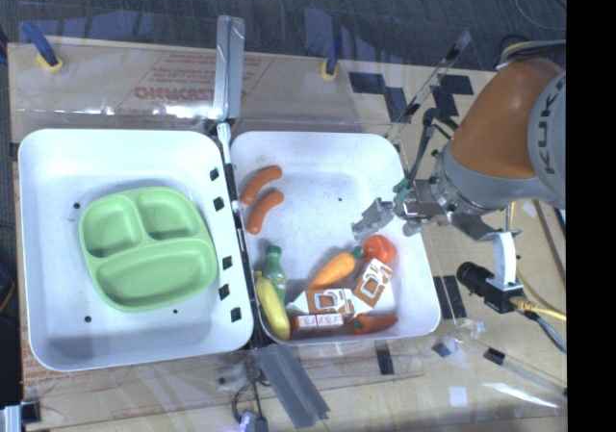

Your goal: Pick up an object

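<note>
The right bin (318,146) holds toy food. Two orange sausages (262,196) lie at its left. A carrot (332,269), a red tomato (380,249), two small cartons (351,293), a red chilli (373,324), a yellow banana (271,308) and a green bottle (274,268) crowd its near part. My gripper (377,217) hangs over the bin's right side, just above the tomato and carrot, with nothing seen between its fingers.
The left bin (43,228) holds a green divided plate (149,245). A metal divider bar (229,64) stands between the bins at the back. The arm's orange wrist (500,132) overhangs the right bin's right rim.
</note>
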`<state>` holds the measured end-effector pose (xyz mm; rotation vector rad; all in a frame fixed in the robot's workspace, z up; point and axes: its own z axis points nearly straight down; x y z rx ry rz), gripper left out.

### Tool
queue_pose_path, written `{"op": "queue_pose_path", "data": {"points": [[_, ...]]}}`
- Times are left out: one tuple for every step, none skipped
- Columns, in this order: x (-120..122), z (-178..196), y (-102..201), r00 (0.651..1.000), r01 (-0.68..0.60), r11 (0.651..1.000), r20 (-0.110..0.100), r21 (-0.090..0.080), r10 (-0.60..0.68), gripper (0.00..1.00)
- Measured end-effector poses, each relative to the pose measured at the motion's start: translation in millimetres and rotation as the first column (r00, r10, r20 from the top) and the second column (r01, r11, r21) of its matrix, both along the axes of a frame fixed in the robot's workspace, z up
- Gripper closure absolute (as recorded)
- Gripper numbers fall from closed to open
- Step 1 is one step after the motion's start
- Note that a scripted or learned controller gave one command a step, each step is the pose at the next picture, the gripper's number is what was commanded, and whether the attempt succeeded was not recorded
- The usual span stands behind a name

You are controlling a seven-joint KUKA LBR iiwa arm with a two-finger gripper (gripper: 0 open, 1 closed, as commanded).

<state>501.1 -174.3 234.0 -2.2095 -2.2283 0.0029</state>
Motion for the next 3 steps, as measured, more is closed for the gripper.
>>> {"op": "queue_pose_path", "data": {"points": [[0.0,0.0,0.0,1.000,0.000,1.000,0.000,0.000,0.000,0.00],[14.7,-116.9,-18.3,0.983,-0.181,0.983,0.028,-0.002,0.181,0.00],[-2.1,-122.0,-20.7,0.975,-0.217,0.976,0.054,-0.006,0.217,0.00]]}}
